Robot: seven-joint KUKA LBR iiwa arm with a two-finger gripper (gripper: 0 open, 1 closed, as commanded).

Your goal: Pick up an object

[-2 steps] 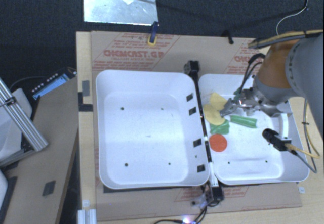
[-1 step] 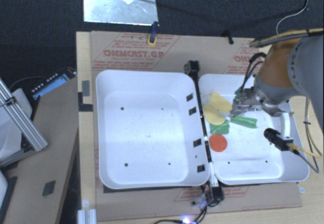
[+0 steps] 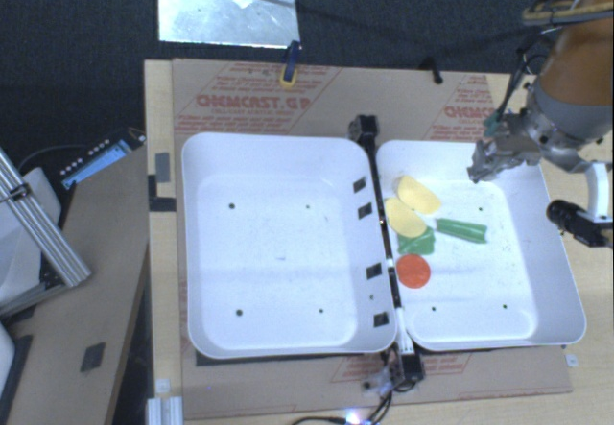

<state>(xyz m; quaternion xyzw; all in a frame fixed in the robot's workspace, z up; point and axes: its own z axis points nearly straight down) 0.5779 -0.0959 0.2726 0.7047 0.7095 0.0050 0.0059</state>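
Orange disc (image 3: 413, 271) nearest the camera, lying flat in the right bin (image 3: 537, 318) close to its left wall; green piece (image 3: 417, 243) just above it, touching or nearly so; second green piece (image 3: 462, 230) to its right, lying slantwise toward the bin's middle; two yellow pieces, one (image 3: 404, 218) by the left wall touching the green piece, the other (image 3: 419, 194) just behind it toward the back edge; left bin (image 3: 278, 241) beside it, the walls meeting along black clips; gripper (image 3: 487, 167) over the right bin's back-right area, well apart from the cluster, nothing visible between its fingers; cannot tell whether they are apart or together; orange band (image 3: 580, 68) above the wrist.
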